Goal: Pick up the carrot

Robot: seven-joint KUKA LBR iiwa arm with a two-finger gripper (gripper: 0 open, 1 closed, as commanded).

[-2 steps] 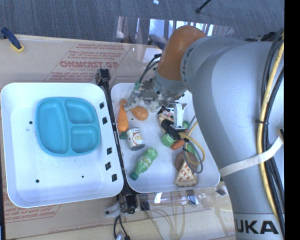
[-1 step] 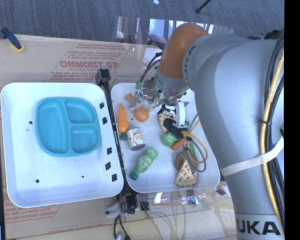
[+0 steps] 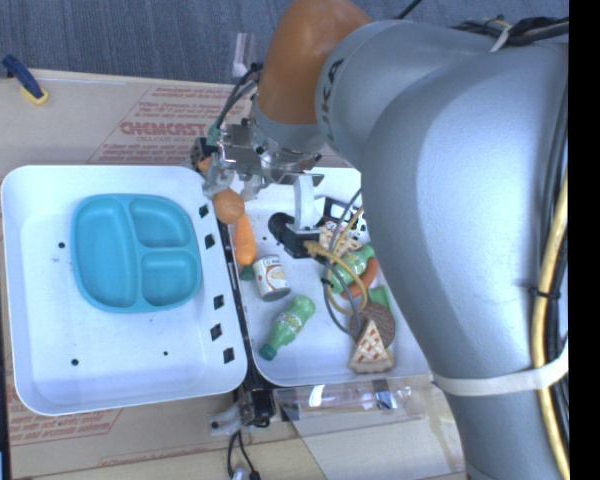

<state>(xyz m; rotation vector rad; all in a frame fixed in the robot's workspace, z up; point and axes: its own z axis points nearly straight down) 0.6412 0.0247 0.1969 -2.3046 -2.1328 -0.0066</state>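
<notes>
The carrot (image 3: 243,243) is a short orange stick lying lengthwise in the right bin (image 3: 310,368), tight against that bin's left wall. A round orange-brown lump (image 3: 228,207) touches its far end. My gripper (image 3: 223,171) hangs at the bin's far left corner, just beyond that lump and a short way above the carrot. Cables and the wrist body crowd around it. The grey arm with its orange band (image 3: 305,53) covers the right side of the view.
Near the carrot lie a small tin can (image 3: 271,277), a green bottle (image 3: 285,326), a pizza slice (image 3: 372,346) and a tangle of small toys (image 3: 345,256). A blue sectioned plate (image 3: 137,250) sits in the left bin (image 3: 40,368).
</notes>
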